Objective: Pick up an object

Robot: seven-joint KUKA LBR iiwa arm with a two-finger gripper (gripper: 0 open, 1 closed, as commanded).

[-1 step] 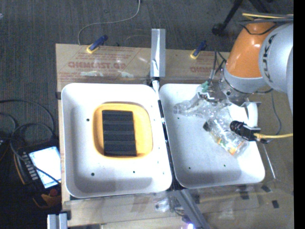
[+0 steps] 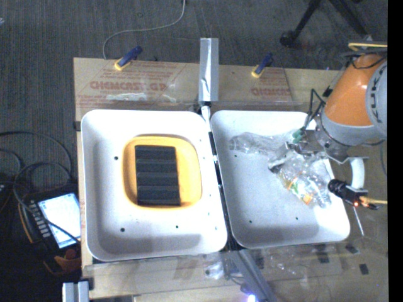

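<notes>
As the gripper (image 2: pixel 302 145) sits over the crumpled clear wrapper (image 2: pixel 301 173), it should descend centrally. Perhaps it is touching already; I cannot tell its state.

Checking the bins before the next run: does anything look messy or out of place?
The crumpled clear plastic wrappers lie strewn across the right bin, under the gripper. The yellow tray sits square in the left bin.
</notes>
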